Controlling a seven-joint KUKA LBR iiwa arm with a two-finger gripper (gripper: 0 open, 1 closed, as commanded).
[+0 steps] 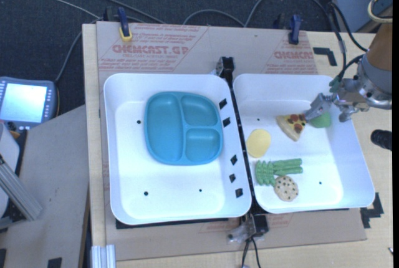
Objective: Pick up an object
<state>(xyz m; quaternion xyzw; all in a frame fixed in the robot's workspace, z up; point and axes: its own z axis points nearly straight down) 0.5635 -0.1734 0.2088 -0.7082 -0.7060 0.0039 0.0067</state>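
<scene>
Brown board tops the counter [156,42], dark carpet and loose cables behind at twelve o'clock. Two white bins: the left bin [124,192] carries one blue divided plate [184,128]. The right bin [349,161] has four toys: pizza slice [290,126], yellow lemon [258,142], green piece [278,169], cookie [286,187]. The pincer [315,114] sits at three o'clock beside the pizza; its grip, can't tell.

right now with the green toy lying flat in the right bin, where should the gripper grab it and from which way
Grip the green toy across its narrow stalk end, coming straight down. It lies flat with the stalks pointing toward the arm's side; the wider end sits near the cookie and the yellow piece, so the stalk end likely leaves more room.
</scene>
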